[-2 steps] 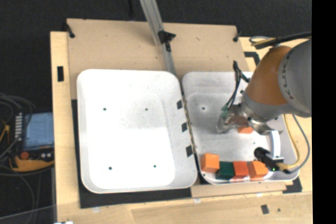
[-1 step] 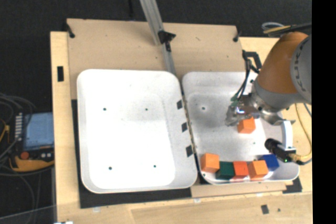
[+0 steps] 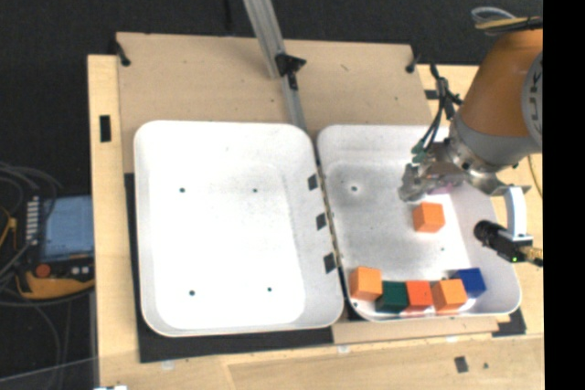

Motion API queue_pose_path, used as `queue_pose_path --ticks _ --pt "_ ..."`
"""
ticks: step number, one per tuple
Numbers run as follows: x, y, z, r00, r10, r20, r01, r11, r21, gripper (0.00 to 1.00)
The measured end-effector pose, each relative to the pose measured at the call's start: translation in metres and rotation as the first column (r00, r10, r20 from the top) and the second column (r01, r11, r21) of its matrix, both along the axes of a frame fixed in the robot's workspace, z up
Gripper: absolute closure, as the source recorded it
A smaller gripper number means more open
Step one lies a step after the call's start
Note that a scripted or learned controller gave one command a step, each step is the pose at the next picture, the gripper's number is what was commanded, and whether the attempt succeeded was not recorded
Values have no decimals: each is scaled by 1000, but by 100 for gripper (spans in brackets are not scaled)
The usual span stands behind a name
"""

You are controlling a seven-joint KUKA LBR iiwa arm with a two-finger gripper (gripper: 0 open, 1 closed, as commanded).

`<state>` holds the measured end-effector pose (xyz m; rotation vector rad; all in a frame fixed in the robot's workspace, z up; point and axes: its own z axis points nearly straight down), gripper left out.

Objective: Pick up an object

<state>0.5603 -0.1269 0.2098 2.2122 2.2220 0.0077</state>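
Over the right bin (image 3: 366, 151) I have the arm (image 3: 498, 96) reaching in from the right, its pincer (image 3: 416, 183) hanging low above the bin floor; from this slant I cannot tell how the pincer is set, and nothing shows in its hold. An orange cube (image 3: 428, 216) sits alone in the middle of that bin, just beside the pincer and a little toward the near rim and to the right of it, apart from it as far as I can judge. I take that cube for the target, since it stands free with room on all sides, which suits a straight drop. The others are crowded along the near rim: an orange block (image 3: 366, 282), a green one (image 3: 394, 296), two more orange ones (image 3: 420, 293) (image 3: 449, 294) and a blue one (image 3: 470, 280), touching or nearly so, likely slid there against the wall and harder to get at. The left bin (image 3: 155, 196) beside it on the tabletop (image 3: 105, 105) carries no blocks. My guess is the pincer needs a short shift toward the lone cube before descending.
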Motion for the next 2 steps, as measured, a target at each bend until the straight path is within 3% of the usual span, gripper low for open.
queue_pose_path --ticks 1,2 --pt "2 -1 36 1000 1 -2 -1 1000 0 100" --pt "3 53 26 1000 2 -7 -2 1000 1 100"
